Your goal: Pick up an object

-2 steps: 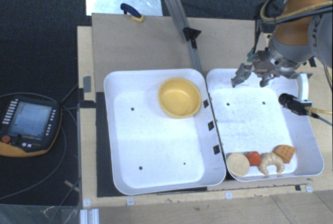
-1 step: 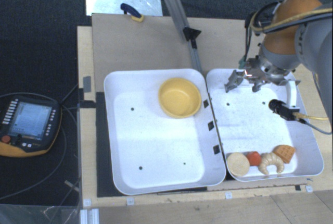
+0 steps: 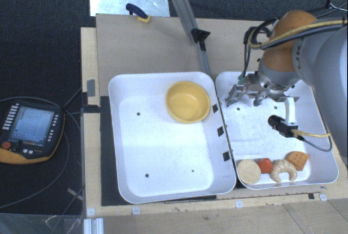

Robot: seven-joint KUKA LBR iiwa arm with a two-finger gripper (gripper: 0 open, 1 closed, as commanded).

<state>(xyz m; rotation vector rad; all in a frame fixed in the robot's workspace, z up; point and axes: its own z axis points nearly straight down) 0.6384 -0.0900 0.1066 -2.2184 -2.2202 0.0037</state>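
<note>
Beside end effector: yellow bowl.

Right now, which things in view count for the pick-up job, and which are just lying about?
For the job:
gripper, over the right bin
round biscuit
red piece
croissant
waffle
yellow bowl in the left bin

Lying about:
handheld controller
blue and yellow clamp
</note>
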